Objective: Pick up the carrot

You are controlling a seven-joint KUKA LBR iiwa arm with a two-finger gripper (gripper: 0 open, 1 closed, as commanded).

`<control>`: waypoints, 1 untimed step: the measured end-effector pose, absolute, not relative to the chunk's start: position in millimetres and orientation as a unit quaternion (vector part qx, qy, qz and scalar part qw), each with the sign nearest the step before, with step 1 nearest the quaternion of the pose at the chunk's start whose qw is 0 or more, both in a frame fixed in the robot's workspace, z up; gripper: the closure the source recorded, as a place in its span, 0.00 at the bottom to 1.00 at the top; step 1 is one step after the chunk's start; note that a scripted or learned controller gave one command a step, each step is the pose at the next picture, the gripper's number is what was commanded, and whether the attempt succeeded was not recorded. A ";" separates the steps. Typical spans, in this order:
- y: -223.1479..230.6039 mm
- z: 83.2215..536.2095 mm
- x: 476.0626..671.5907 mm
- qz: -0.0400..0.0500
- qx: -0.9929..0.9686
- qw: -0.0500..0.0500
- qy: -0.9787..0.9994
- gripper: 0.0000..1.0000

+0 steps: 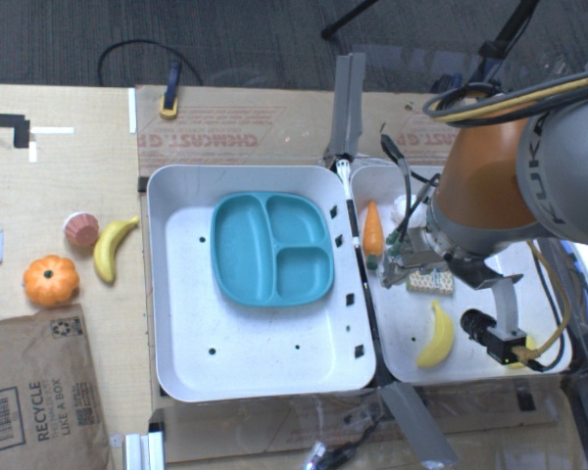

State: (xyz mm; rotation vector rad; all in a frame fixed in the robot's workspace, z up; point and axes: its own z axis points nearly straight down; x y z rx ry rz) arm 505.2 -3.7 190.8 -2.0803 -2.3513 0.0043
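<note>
Carrot (372, 228) against right bin's (470, 372) left wall, untouched; end effector (404, 262) just beside, opening impossible to tell; best approached from above, straddling the carrot's width, clear of the wall.

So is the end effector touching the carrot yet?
Cannot tell. In the camera view the end effector sits just right of the carrot, but the arm's bulk hides any contact or gap.

Count: two white bins (167, 292). One teal divided plate (272, 248). One carrot (372, 228). Two bananas: one in right bin (435, 337), one on worktop (112, 248). One small pumpkin (51, 280). One pink cupcake-like item (80, 229). One pale block (430, 281).
</note>
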 end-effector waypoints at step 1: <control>-16.0 190.4 478.8 0.002 -0.727 0.001 -0.687 1.00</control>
